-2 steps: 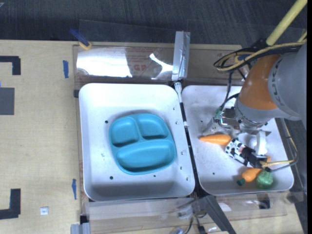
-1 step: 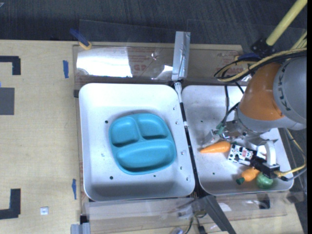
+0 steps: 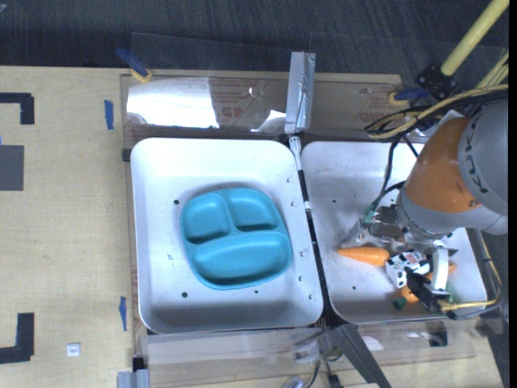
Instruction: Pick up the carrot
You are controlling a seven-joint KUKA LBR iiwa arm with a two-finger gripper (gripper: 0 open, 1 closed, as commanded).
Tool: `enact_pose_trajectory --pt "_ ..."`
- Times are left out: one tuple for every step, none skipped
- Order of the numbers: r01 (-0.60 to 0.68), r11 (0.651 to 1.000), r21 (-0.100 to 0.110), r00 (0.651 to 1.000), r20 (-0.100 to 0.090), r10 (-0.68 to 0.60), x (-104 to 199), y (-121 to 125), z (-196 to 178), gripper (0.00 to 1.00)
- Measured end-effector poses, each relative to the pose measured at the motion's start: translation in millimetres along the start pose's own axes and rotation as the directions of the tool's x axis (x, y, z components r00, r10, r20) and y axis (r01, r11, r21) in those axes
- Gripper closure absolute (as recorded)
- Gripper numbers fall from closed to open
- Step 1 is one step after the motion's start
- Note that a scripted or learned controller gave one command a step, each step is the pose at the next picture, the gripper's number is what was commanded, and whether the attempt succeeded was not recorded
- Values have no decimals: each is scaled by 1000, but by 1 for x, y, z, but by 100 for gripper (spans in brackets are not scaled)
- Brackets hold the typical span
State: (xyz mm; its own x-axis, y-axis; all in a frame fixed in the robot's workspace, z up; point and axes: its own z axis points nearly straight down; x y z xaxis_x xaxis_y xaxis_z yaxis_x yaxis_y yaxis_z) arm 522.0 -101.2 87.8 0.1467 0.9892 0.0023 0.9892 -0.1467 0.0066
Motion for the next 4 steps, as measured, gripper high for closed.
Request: enact_pose_trajectory --pt "137 991 -2 991 1 -137 -11 -18 0 0" --pt "364 931 -3 931 4 -364 -2 -36 -1 0" --pt "297 955 -5 955 0 -297 -7 -38 -1 0" --pt "295 955 -9 955 4 -295 -8 -36 -11 100"
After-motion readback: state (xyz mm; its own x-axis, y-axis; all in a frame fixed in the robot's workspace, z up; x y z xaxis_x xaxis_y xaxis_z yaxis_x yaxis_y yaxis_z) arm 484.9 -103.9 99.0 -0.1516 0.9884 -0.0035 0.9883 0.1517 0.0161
